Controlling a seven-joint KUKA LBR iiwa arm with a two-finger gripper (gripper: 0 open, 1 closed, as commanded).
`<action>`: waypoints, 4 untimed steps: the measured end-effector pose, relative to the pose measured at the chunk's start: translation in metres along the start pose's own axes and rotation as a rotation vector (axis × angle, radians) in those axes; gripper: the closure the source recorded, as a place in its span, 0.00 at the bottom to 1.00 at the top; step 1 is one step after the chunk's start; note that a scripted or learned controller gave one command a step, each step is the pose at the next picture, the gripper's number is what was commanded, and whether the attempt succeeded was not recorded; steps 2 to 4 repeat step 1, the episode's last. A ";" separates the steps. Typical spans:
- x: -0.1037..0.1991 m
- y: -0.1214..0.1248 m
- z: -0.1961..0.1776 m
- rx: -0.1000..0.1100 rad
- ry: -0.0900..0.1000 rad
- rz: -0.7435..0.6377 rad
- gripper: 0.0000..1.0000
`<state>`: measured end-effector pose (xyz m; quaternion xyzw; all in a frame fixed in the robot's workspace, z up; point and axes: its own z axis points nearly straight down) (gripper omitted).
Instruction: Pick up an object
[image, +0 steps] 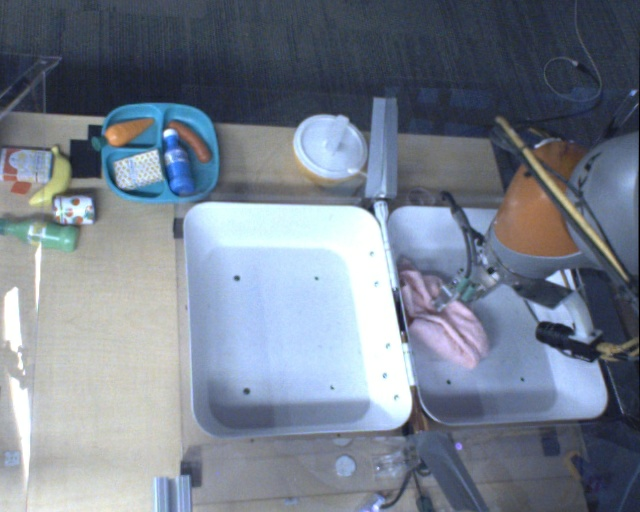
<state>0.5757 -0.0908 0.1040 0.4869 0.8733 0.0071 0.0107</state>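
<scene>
Gripping looks unconfirmed, since you cannot tell the gripper (466, 291) jaws' state above the pink cloth (443, 321) in the right bin (520, 400); expect it soft, light, floppy; pinch a raised fold.

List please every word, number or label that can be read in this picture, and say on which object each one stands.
None can be read.
Small can: printed wrap with red spots, too small to read.
Red and white box: print blurred.
Blue bottle in the blue tray: label too small.
Green bottle: no legible label.
Pink cloth, white bins, lidded cup: no text seen.
</scene>
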 end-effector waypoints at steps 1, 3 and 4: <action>-0.020 0.101 -0.078 0.019 0.008 0.043 1.00; -0.020 0.101 -0.078 0.019 0.008 0.043 1.00; -0.020 0.101 -0.078 0.019 0.008 0.043 1.00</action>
